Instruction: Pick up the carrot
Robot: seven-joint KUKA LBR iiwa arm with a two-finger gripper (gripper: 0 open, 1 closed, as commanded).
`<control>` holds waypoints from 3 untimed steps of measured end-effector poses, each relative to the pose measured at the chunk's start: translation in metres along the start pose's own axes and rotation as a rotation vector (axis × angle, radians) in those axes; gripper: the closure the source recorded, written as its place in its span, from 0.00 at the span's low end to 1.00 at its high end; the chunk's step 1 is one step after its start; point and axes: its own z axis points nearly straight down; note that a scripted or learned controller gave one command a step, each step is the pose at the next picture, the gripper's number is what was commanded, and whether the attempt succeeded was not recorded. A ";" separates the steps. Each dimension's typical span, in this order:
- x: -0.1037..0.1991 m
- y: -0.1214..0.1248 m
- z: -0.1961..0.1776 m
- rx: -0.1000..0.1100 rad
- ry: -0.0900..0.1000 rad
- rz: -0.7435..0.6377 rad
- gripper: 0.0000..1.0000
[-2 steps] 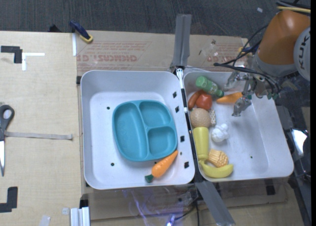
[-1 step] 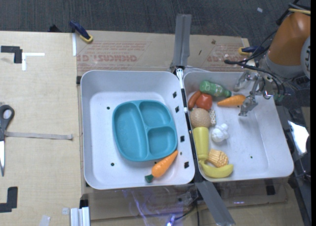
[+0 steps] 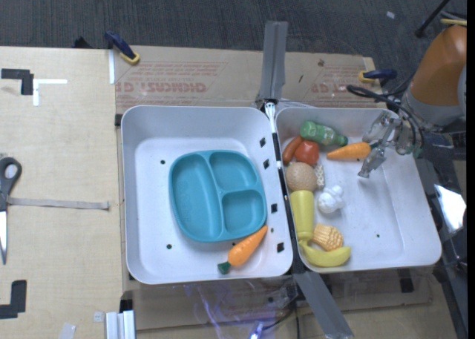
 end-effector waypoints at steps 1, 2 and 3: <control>-0.001 0.012 0.000 0.000 -0.002 0.195 0.00; 0.007 0.020 0.001 0.002 0.003 0.620 0.00; 0.007 0.021 -0.008 0.006 0.002 0.616 1.00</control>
